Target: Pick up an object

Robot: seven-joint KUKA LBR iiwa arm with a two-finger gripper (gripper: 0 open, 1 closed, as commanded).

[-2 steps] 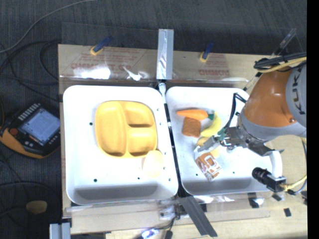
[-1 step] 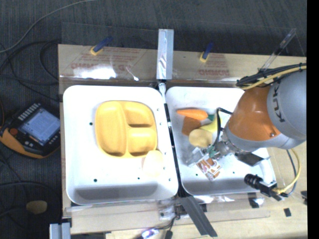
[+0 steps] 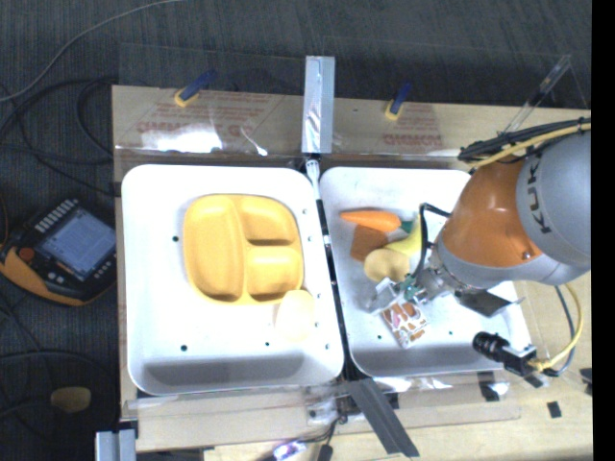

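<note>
Nearest the right bin's (image 3: 538, 339) front wall, a small packet (image 3: 405, 323) is seen just below the gripper (image 3: 413, 286) (finger state cannot be told), so neighbouring carrot (image 3: 370, 220) and banana (image 3: 404, 245) could perhaps be nudged.

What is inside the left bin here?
The left bin holds a yellow divided tray with a pale round object at its lower right corner. Anything beneath the tray is covered.
</note>
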